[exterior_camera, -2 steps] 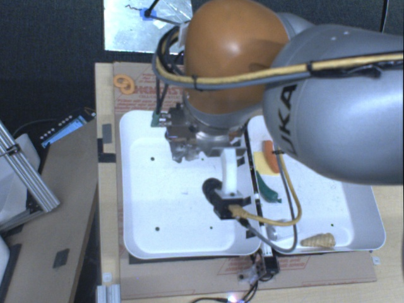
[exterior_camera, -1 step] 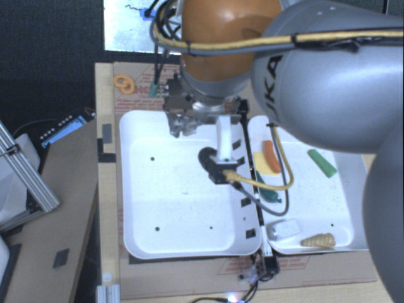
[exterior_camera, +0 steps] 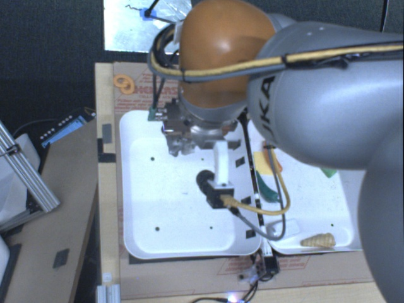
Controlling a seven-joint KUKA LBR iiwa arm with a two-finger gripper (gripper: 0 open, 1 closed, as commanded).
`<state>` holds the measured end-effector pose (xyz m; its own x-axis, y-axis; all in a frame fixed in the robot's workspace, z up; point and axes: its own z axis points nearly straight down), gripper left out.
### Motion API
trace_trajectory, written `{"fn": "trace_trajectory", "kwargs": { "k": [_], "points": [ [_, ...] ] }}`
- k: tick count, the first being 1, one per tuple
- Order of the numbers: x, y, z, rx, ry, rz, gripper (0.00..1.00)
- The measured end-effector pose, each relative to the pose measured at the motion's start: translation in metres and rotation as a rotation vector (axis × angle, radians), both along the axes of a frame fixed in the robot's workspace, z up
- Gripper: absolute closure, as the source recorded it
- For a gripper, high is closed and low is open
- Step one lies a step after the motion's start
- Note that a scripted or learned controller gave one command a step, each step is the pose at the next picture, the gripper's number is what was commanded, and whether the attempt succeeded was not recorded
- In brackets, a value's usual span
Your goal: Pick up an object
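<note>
1. Dark backdrop behind a bench topped with brown cardboard (exterior_camera: 107,188); crinkled silver sheet (exterior_camera: 136,17) at the far edge. Two shallow white bins side by side on the cardboard.
2. Left bin (exterior_camera: 164,232): white floor, a few dark specks.
3. Grey arm (exterior_camera: 328,87) reaching in from the view's right, orange band (exterior_camera: 221,43) above the wrist.
4. Gripper (exterior_camera: 181,145) hanging below that band, over the far half of the left bin. Open or closed: cannot tell, too blurred and shadowed.
5. Right bin (exterior_camera: 309,207): tan cone (exterior_camera: 317,240) lying on its side near the near edge. Yellow piece (exterior_camera: 268,163) and dark green piece (exterior_camera: 268,191) close to the dividing rim, both partly hidden by the arm.
6. All three in the other bin from the gripper. Yellow piece nearest, off to the gripper's right in the view; green piece just nearer the camera than it; tan cone well apart, toward the near right corner.
7. Orange twisted ring (exterior_camera: 124,83) on the cardboard outside the left bin's far left corner, apart from the gripper.
</note>
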<state>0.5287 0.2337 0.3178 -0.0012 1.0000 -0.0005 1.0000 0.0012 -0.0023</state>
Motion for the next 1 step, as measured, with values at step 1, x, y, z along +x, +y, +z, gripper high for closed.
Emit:
{"fn": "trace_trajectory", "kwargs": {
  "k": [1],
  "points": [
    [0.0001,0.0004,-0.0409,-0.001,0.001,-0.001,1.00]
  ]
}}
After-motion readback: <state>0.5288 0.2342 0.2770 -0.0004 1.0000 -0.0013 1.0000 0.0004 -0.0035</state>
